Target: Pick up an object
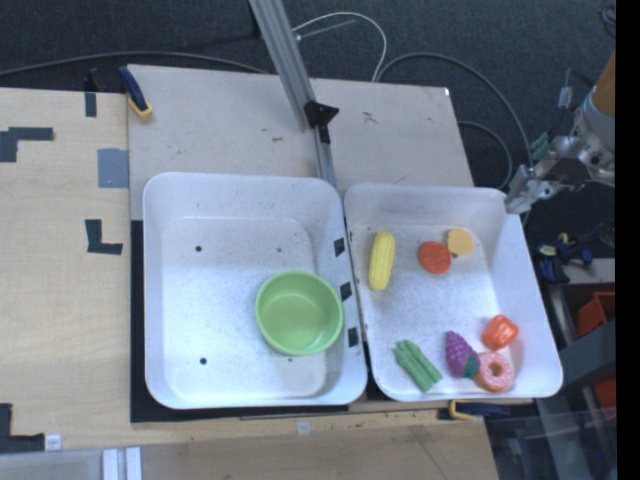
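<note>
A: Where do the pickable things lie?

B: All down and to the left of the pincer (522, 190), inside the right bin (520, 268). Nearest it is a small yellow piece (461, 241), touching a red tomato-like toy (434, 257). Farther left of those lies one yellow corn cob (381, 259), standing roughly lengthwise.

A: And lower in that bin?

B: Well below the pincer there is one orange-red pepper (500, 331), just above a pink doughnut (494, 370). A purple bunch of grapes (458, 352) touches the doughnut on its left, and one green vegetable (417, 364) lies slanted left of the grapes. Seven toys in all, one of each.

A: What does the pincer grip?

B: Nothing shows between its fingers. It hangs over the upper right corner of the right bin, at the rim, apart from every toy. How wide it stands I cannot tell; it is too small and blurred.

A: The other bin?

B: The left bin (170, 268), far left of the pincer, carries one green bowl (298, 312) near its lower right corner.

A: Any writing or labels?

B: None that can be read. The desk (220, 128) bears some dark tape pieces (100, 236) at far left, and a grey pole (285, 53) slants up above the bins.
</note>
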